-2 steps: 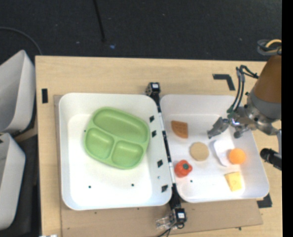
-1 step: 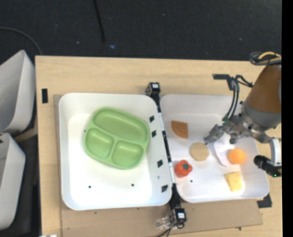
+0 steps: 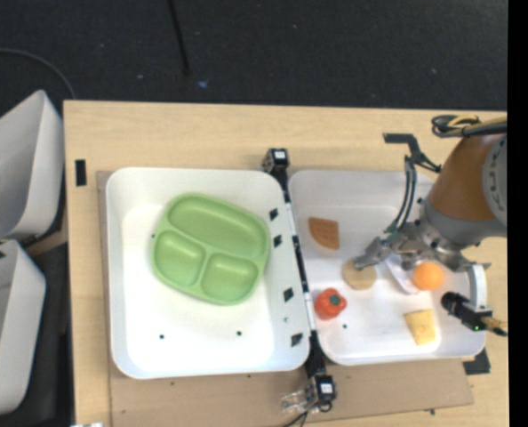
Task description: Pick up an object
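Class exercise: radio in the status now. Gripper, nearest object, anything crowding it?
Gripper low in right bin, over tan round piece; no grasp visible. Orange ball close by. Red tomato, yellow block apart.

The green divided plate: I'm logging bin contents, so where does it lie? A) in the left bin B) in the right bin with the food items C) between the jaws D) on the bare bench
A: the green divided plate lies flat in the left bin, apart from the arm.
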